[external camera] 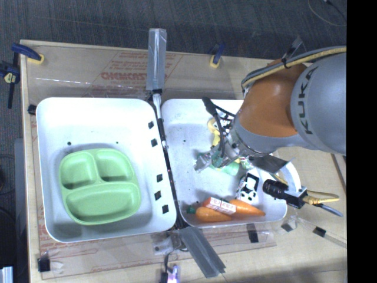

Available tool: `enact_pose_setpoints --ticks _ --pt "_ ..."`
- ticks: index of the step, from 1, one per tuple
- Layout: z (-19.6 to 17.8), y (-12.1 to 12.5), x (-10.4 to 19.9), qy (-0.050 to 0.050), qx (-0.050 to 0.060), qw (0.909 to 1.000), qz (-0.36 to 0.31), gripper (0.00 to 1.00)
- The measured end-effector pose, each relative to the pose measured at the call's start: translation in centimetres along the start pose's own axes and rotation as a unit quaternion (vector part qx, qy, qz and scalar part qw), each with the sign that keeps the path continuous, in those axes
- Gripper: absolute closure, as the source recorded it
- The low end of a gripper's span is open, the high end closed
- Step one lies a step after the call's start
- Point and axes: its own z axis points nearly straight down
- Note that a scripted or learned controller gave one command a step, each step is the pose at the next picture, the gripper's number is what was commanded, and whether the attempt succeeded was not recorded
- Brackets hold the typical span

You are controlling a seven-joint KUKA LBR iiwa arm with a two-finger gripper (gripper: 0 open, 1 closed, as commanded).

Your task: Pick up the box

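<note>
Writing: the grey arm (321, 99) had big letters that read "KUKA" on its side. The bench (88, 69) had faint red print near the top, too blurry to read.
Box: a small box (222, 204) with a white and red label lay on top of the carrot (227, 212), close to the bottom edge of the right bin (182, 140). Its label was too small to read.
Claw: the claw (219, 157) hung low in the middle of the right bin, above the box and not touching it. I cannot tell how wide it was, or whether it held anything.
Room: the left side of the right bin was bare white floor.
Count: two bins, one green plate (99, 184) with three parts in the left bin (53, 114), one carrot, one box.
</note>
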Motion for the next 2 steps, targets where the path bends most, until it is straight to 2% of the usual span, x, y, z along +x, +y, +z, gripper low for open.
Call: enact_pose_setpoints --ticks 1,2 --pt "1.5 3.4 9.9 0.001 0.000 0.9969 -0.079 1.00" --pt "3.1 -0.5 2.3 0.001 0.001 0.9988 -0.050 1.00"
